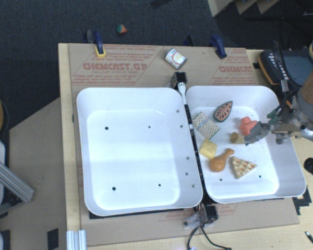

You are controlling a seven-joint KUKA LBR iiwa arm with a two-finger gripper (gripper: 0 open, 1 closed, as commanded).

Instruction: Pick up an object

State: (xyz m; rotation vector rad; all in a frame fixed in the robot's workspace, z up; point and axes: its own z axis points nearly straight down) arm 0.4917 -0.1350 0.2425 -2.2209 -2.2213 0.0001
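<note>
While hand (256,132) hovers low beside red toy (247,124), grip state unclear; approach step, next needs descent onto it.

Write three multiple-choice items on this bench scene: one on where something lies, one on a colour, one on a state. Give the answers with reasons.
1. Where do the toy foods lie?
A. In the left bin
B. In the right bin
C. On the cardboard above the bins

2. What colour is the small object next to the pincer?
A. Red
B. Blue
C. Green

3. How does the pincer stand relative to the bins?
A. Over the left bin
B. Over the right bin
C. Over the carpet

Answers:
1. B: the drumstick, pizza slice, cheese block and watermelon slice all sit inside the right bin.
2. A: the red object lies just left of the pincer.
3. B: the pincer reaches in from the right over the right bin, away from the left bin.
</note>
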